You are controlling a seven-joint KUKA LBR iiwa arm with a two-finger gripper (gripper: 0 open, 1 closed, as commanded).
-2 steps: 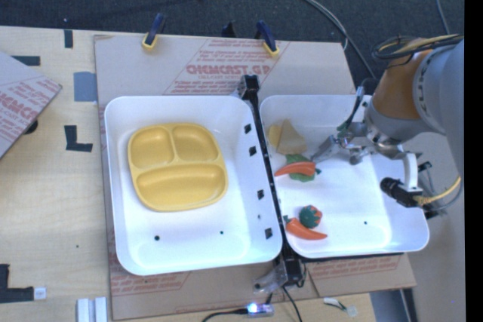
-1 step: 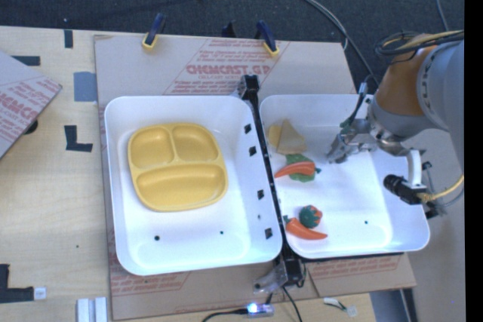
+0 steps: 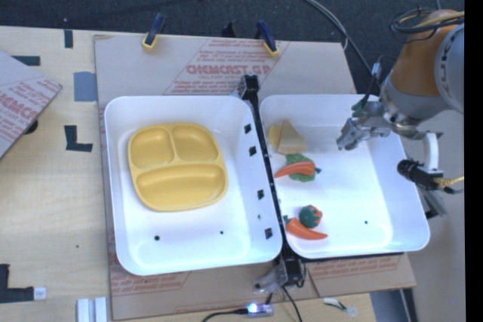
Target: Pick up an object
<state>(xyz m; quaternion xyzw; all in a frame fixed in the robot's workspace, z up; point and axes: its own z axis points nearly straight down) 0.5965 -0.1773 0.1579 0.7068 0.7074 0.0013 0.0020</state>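
The claw (image 3: 353,133) hangs over the right bin (image 3: 392,196), near its far edge, apparently poised to descend; whether it is open or closed cannot be told, and nothing shows in it. The candidates lie by the divider: a pale wedge (image 3: 286,138) and two glossy plastic carrots (image 3: 296,169) (image 3: 306,224). The left bin (image 3: 121,237) holds a smooth yellow tray (image 3: 177,166).

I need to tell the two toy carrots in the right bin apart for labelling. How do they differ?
The upper carrot lies mid-bin, just below the tan wedge; the lower carrot lies near the front edge, close to the divider. The upper carrot's orange tip points left with its green at the right end; the lower carrot's tip points right, with its green on top. Both are orange with green tops, resting untouched.
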